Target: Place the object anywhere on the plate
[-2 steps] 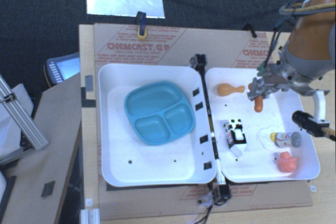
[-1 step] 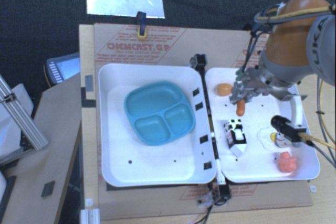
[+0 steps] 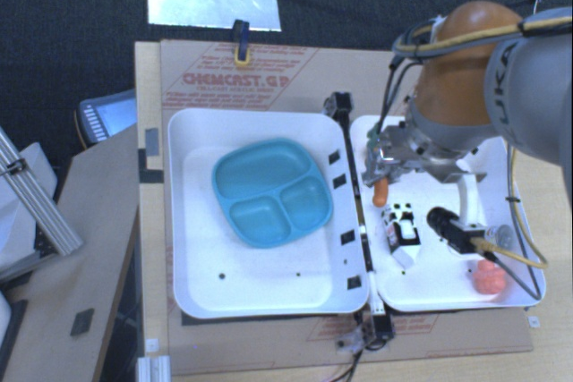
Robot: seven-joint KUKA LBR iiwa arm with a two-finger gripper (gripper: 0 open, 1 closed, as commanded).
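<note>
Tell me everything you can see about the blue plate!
The blue plate is light turquoise and looks like smooth plastic. It has rounded corners and three sunken compartments: one large, two smaller. It lies flat, turned at a slant, in the middle of the left white bin, resting on the bin's floor. Nothing lies on it, and the arm's gripper is over the other bin, away from it.

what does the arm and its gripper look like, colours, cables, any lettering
The arm is a thick grey tube with dark lettering on its side, ending in a rounded orange band. Thin yellow and dark cables loop around the orange part. The gripper below is a bare metal, silvery block.
</note>
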